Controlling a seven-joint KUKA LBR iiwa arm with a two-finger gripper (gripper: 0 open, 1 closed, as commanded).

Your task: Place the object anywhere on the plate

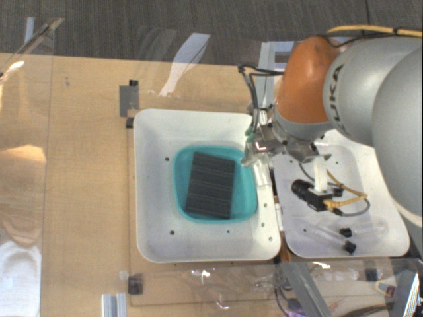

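The grey arm [370,91] fills the upper right of the frame, its orange band bent over the seam between the two bins; under it the pale wooden table [73,177] carries both; the white bin at the centre of the frame [152,230] holds the teal plate [182,177], and the white bin at the lower right [383,236] holds two small black pieces [346,239] near its lower edge, well apart from the plate; the dark ribbed slab [211,185], which I take to be the task's object, lies flat on the plate and inside its rim, slightly tilted toward the upper right, so the placing looks done and nothing seems to need holding; the tool [258,149] hangs just beside the plate's upper right corner, over the wall between the bins, apart from the slab and with nothing visible in its grasp; the arm's bulk hides it from above, so I cannot tell whether it is released or clenched; its place off the plate suggests it is clear of the object.
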